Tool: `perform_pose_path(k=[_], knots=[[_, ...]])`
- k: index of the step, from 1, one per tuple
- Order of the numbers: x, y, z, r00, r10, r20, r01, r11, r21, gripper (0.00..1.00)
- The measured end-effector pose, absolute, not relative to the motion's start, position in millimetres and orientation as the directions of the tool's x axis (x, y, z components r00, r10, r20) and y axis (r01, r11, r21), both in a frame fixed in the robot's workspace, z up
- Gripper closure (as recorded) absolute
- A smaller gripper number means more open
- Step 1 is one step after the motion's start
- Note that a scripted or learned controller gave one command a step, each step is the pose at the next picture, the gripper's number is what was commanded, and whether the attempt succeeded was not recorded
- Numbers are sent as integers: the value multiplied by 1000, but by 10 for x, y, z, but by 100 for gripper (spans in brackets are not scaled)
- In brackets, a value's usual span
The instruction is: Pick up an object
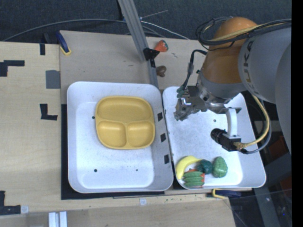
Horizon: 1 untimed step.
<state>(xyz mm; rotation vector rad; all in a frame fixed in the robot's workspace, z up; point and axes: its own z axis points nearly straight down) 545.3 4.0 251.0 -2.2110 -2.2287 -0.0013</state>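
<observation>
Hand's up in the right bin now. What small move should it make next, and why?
Probably shift the hand toward the near edge of the right bin, over the toys. It sits at the bin's far left corner above bare floor, while the yellow banana, green toy and the rest cluster at the near edge. Nothing shows between its fingers.

Even, soft light; slightly grainy picture.

A yellow divided plate [125,122] lies in the left white bin [75,126], apart from its walls.
</observation>
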Motion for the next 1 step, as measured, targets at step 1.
perform_pose_path(k=[1], knots=[[5688,566,2527,-7,1000,2,1000,7,-1,100]])
